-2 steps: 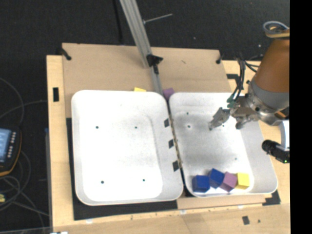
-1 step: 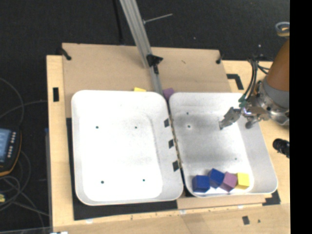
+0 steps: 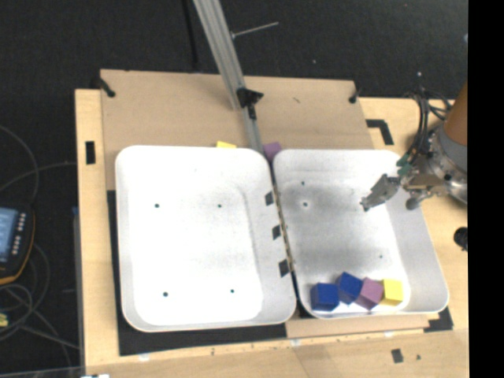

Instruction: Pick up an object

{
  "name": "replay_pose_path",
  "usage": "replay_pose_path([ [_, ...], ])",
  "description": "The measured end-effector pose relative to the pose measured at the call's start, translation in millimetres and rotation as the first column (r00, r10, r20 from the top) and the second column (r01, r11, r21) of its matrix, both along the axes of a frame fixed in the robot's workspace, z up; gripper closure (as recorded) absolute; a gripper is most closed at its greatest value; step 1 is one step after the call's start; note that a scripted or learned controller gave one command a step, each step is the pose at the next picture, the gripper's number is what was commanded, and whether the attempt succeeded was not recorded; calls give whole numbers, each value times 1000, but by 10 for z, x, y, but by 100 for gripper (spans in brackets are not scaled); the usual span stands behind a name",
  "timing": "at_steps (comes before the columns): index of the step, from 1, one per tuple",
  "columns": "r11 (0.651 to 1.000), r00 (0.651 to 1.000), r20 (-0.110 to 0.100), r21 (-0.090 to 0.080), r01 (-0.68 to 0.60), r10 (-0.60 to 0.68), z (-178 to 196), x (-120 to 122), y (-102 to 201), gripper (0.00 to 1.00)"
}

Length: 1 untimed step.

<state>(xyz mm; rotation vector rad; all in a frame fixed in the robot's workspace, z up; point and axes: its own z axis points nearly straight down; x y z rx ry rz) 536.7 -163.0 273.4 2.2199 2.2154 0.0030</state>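
The pick has not been made, as far as the view shows. The pincer (image 3: pixel 391 193) hangs over the upper right part of the right bin (image 3: pixel 409 235), its two fingers spread apart with nothing between them; one finger points down-left toward the bin floor and the other sits nearer the wrist. The things to pick lie well below the pincer, toward the near edge of the same bin: two blue cubes (image 3: pixel 324 295) touching each other, a purple cube (image 3: pixel 367 291) just beside them, and a yellow cube (image 3: pixel 392 291) at the end of the row. None is near the fingers. The left bin (image 3: pixel 189 235) lies well to the pincer's left. What is left, judging from this, is nearly everything: travel to the cluster, descend, close on one cube and lift it.
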Motion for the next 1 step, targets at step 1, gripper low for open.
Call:
replay_pose_path([
  [1,1000,1000,0,-1,0,0,339,-499,-146,0],
])
